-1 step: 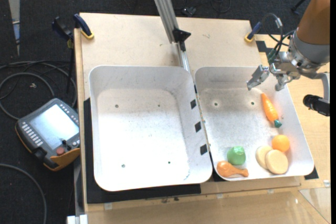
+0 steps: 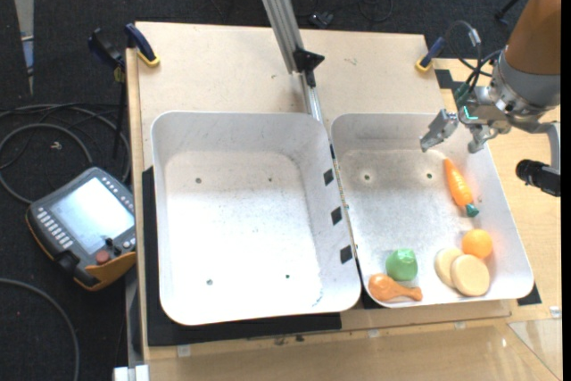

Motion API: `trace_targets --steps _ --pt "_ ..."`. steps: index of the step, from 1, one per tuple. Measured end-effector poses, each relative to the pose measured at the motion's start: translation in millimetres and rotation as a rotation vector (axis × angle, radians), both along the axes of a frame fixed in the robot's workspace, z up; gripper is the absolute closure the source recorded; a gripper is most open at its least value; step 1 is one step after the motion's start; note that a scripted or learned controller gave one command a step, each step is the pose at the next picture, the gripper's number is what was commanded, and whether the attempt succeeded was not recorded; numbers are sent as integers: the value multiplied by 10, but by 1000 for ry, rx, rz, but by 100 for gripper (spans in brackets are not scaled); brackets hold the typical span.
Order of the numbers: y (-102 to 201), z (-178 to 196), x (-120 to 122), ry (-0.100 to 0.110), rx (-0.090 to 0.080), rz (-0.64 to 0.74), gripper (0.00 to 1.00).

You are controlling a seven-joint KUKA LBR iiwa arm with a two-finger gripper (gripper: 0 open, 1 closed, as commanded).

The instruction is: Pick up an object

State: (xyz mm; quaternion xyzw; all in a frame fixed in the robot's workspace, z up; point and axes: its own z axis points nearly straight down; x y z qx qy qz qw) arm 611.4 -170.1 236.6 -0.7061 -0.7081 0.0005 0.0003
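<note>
My gripper (image 2: 459,135) hangs over the far right part of the right bin (image 2: 384,138), its two fingers spread apart with nothing between them. Just below it lies an orange carrot (image 2: 459,184) with a green tip, lengthwise along the bin's right side. Nearer the front sit an orange ball (image 2: 477,244), a pale round bun-like piece (image 2: 462,271), a green round object (image 2: 401,263) and an orange drumstick-shaped piece (image 2: 393,288).
The left bin (image 2: 178,134) lies beside the right one, their walls meeting in the middle. A slanted metal pole (image 2: 277,0) rises from behind the bins. A teach pendant (image 2: 82,227) rests on the floor at left. Yellow clamps (image 2: 146,56) hold the board's far corners.
</note>
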Motion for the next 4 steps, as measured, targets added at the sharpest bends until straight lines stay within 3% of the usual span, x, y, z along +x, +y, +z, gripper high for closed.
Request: trace_targets --steps 1,3,4 --pt "-30 -604 64 4 1 -3 0" --pt "-18 -1437 -28 2 1 -3 0" --pt "-23 -1309 -14 -3 0 -4 100"
